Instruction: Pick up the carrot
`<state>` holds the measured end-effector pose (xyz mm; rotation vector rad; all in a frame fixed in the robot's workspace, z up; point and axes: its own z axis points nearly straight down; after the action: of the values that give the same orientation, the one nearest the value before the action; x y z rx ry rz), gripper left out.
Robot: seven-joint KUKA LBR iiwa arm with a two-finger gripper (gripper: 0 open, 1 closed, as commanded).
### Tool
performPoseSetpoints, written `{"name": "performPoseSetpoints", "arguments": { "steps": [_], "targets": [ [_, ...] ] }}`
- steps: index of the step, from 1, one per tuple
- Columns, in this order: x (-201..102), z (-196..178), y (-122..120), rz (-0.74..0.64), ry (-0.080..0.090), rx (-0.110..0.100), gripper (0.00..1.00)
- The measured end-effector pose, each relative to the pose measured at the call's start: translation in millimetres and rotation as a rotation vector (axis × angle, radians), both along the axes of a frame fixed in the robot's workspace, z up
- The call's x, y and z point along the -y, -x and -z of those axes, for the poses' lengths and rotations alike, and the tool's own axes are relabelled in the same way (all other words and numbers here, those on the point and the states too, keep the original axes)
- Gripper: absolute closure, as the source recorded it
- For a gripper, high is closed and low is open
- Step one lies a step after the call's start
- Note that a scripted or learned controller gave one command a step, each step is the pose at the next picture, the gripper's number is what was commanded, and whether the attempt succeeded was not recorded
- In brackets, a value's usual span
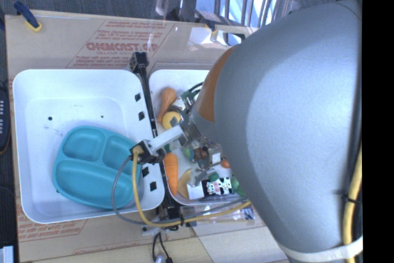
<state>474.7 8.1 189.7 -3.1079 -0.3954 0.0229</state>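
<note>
Though half-hidden, carrot (170, 172) lengthwise, near-vertical.

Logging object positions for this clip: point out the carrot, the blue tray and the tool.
carrot (171, 173), camera view, middle of its orange body.
blue tray (92, 166), camera view, a bare compartment floor.
tool (200, 163), camera view, between its fingertips, partly under the arm.

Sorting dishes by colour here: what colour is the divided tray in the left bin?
Light blue, a turquoise shade. The divided tray shows best in the camera view, lying in the left bin.
</note>
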Motion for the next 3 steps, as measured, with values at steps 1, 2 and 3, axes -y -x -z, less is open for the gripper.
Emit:
{"name": "performPoseSetpoints", "arguments": {
  "steps": [1,2,3],
  "targets": [
    [47,-1,0,0.047,-0.001,0.003,0.00],
    [-14,0,0,0.032,-0.004,0.001,0.00],
    [29,0,0,0.005,-0.003,-0.001,0.00]
  ]
}}
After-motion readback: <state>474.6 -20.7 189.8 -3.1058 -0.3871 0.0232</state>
